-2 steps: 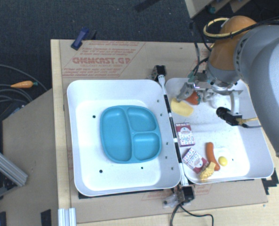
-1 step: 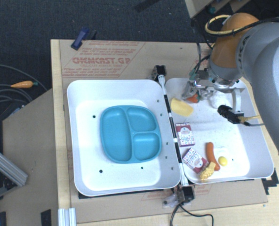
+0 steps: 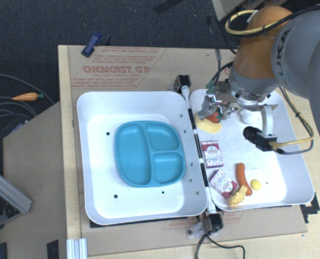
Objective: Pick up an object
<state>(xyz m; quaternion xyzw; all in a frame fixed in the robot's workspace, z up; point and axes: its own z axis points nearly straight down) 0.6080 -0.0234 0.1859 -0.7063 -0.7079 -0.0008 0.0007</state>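
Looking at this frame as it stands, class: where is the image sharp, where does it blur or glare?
Camera view: blue plate and white bins crisp, evenly lit, soft shadows; the orange-banded arm looms large and soft; gripper small and cluttered, its fingers unreadable.

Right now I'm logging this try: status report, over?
Gripper low in right bin, over yellow piece. Nothing seen held. Cartons and sausage lie apart.

I'm seeing even, bright overhead light washing the white bins (image 3: 89,112) nearly to glare; soft shadows are sitting under the arm (image 3: 289,36), and everything is looking slightly grainy and soft.
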